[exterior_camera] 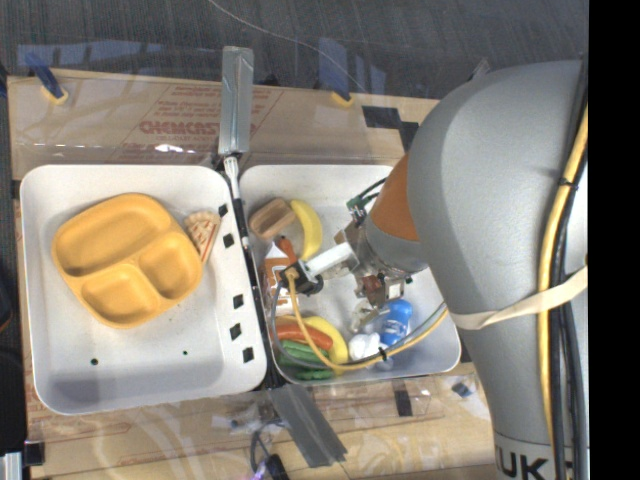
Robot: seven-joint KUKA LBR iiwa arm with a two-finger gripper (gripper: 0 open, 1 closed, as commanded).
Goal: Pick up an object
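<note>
We see yellow tray in left bin, toy food in right bin; pincer low inside, grip state unclear.

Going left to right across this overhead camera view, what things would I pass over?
Yellow divided plate → waffle-cone toy → divider between the bins → banana → blue-and-white bottle → grey robot arm.

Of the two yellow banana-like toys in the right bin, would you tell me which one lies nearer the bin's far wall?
The yellow banana beside the brown piece, at the top of the right bin. The other banana lies at the near end on green items.
</note>
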